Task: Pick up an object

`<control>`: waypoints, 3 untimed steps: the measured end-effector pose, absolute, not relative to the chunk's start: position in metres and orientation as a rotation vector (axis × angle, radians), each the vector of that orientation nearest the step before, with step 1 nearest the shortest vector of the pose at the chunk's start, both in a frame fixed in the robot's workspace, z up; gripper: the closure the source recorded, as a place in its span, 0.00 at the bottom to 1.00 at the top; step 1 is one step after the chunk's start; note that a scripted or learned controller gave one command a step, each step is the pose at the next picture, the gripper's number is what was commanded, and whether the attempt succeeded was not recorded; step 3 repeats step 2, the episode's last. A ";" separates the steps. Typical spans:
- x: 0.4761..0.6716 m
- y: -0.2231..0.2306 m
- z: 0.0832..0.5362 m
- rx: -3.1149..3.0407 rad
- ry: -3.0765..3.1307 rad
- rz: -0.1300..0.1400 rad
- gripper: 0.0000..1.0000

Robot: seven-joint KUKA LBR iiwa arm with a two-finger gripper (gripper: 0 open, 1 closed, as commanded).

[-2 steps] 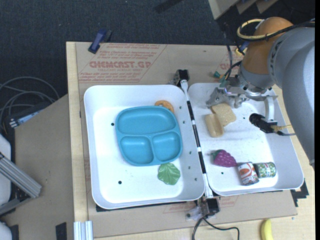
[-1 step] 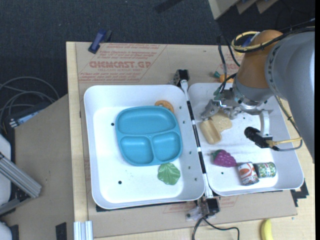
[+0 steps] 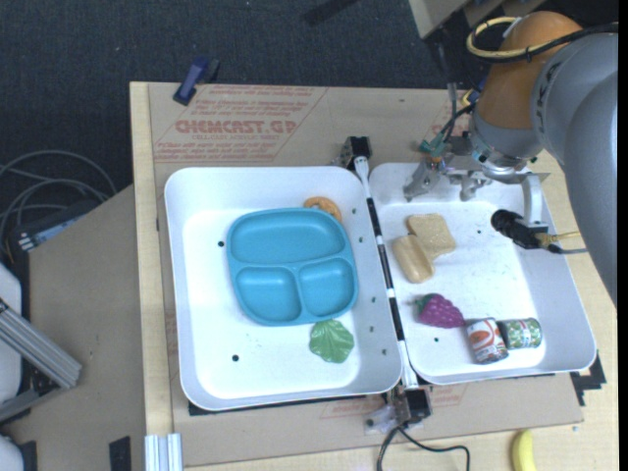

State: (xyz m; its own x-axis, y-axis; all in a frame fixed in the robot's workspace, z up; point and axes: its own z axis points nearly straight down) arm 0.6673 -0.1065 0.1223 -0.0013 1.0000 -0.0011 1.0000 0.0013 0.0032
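Seemingly nothing picked yet, with gripper (image 3: 449, 178) poised at right bin's (image 3: 559, 292) far edge, fingers apart around nothing, and bread (image 3: 431, 234), grapes (image 3: 441, 311), cans (image 3: 502, 338) lying loose nearer.

The grey arm (image 3: 579, 86) reaches in from the right (orange band uppermost), its gripper (image 3: 446, 180) pointing down.
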 end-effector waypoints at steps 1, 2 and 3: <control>0.627 -0.093 0.084 2.224 2.222 -0.002 0.00; 0.628 -0.093 0.095 2.222 2.220 0.001 1.00; 0.628 -0.093 0.095 2.222 2.220 0.001 1.00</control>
